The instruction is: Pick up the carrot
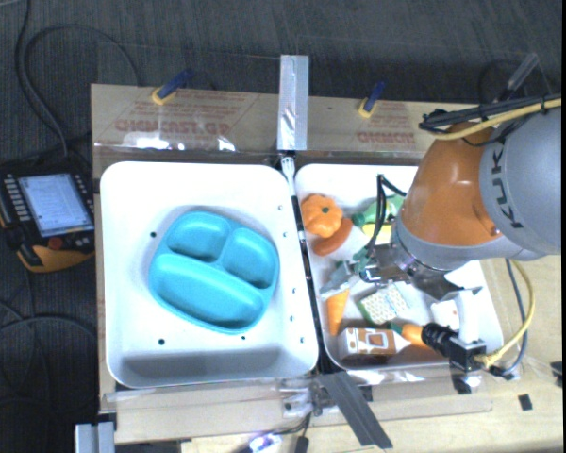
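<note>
Orange carrot (337, 310) lay wedged between bin wall (310, 281) and brown box (370, 343); the gripper (375, 270), its opening impossible to tell, risked snagging neighbouring clutter instead.

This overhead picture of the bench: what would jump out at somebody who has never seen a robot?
The big grey arm with its orange band looms over the right white bin, which is crowded with small toy foods, among them an orange pumpkin-shaped toy near the divider and a small orange carrot below it. In the left white bin lies a bright blue three-compartment plastic plate.
</note>
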Motion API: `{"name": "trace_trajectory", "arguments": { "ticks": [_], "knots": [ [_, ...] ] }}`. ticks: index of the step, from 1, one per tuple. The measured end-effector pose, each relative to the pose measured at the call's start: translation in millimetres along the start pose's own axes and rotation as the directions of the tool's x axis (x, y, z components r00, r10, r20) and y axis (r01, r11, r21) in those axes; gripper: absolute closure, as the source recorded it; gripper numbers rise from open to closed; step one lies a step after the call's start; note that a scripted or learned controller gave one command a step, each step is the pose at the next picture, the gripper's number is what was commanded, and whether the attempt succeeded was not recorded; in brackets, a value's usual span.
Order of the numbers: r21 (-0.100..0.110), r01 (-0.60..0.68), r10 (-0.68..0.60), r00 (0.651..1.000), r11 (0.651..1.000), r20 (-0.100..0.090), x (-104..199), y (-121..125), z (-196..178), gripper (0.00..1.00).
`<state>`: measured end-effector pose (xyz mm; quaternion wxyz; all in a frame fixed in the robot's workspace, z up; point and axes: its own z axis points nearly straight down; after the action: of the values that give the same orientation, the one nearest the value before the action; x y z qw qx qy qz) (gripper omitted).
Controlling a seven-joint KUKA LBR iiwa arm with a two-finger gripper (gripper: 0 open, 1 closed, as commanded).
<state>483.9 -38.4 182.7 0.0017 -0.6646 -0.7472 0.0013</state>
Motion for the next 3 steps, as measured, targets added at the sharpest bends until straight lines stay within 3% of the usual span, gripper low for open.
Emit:
{"name": "trace_trajectory", "arguments": {
  "ticks": [1, 2, 3],
  "knots": [
    [-0.001, -0.095, 0.095, 0.995, 0.995, -0.001, 0.8, -0.5, 0.1, 0.00],
    [-0.023, -0.213, 0.213, 0.977, 0.977, 0.003, -79.9, -3.6, 84.1, 0.00],
    [-0.002, -0.543, 0.543, 0.840, 0.840, 0.004, -81.5, 57.5, 14.5, 0.00]
  ]
}}
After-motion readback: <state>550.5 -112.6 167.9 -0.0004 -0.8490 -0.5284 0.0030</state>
